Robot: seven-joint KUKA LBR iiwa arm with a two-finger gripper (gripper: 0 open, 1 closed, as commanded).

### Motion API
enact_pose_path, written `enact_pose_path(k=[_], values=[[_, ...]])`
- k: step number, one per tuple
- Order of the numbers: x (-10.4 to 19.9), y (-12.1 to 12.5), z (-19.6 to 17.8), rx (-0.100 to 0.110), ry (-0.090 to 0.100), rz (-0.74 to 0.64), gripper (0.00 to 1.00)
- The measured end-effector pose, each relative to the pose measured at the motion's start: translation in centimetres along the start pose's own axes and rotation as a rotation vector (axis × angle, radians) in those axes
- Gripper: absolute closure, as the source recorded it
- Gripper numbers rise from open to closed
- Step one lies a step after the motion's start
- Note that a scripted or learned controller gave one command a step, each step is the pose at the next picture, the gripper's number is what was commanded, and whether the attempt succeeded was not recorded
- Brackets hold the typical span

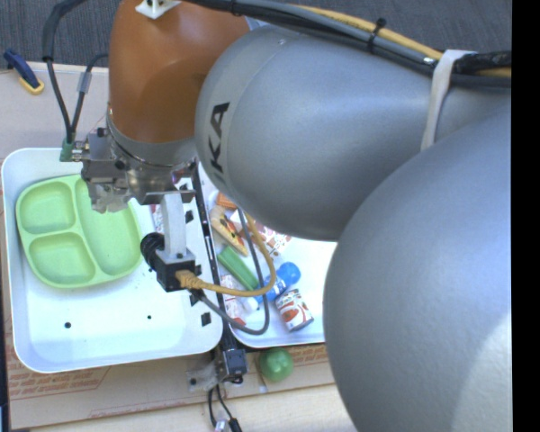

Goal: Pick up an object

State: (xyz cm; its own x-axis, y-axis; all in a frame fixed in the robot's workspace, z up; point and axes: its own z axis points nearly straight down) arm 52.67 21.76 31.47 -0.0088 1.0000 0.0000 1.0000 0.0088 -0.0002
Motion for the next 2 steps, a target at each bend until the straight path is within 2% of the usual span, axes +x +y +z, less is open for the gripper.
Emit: enact_pose_path(k=[1, 2], values=[[0.0, -5.1, 7.8, 0.005, -0.002, 0.002, 1.00], [0.0, -5.0, 5.3, 0.001, 0.000, 0.001, 1.00]])
